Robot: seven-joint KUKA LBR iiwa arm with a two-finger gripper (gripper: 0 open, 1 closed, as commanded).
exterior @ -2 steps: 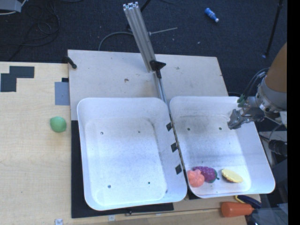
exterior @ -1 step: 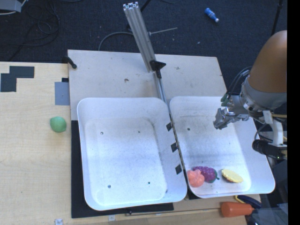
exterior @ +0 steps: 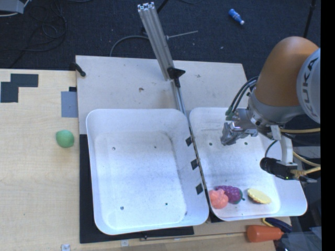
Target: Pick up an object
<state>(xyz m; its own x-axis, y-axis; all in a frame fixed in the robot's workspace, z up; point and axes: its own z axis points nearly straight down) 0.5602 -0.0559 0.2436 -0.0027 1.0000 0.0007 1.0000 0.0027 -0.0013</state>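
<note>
Bench [exterior: 131, 82] carries two shallow white bins side by side, with a slanted aluminium post [exterior: 159, 41] rising from behind the seam between them. Left bin [exterior: 99, 140] has a bare floor apart from dark specks. Right bin [exterior: 293, 205] has the candidates, all grouped at its near edge: a purple grape-like cluster [exterior: 231, 193], a pink-orange lump [exterior: 219, 198] touching the purple one on its left side, and a yellow ridged piece [exterior: 258, 196] just beside them to the right, apart from both. The arm [exterior: 288, 77] comes in from the right, orange band above the wrist, and its gripper [exterior: 229, 136] sits over the far-middle part of the right bin, well apart from the three items. Can't tell from this angle whether the claw is spread or closed; the tip is a small dark-grey blob against the bin floor, and I see nothing between it. Also can't tell if it's touching the floor or hovering. Off the bins: a green ball [exterior: 65, 138] on the wooden surface to the left, an orange object [exterior: 264, 233] in front of the right bin's near rim, and a small blue thing [exterior: 236, 16] on the dark floor behind. Progress, my read: nothing picked yet. All three items lie in the bin, none lifted. What's left is basically everything: move toward the near edge, line up over one item, descend, close, lift. The yellow piece looks like the cleanest target since it's isolated; the pink and purple ones touch, so a grab there risks catching both or nudging one away.
</note>
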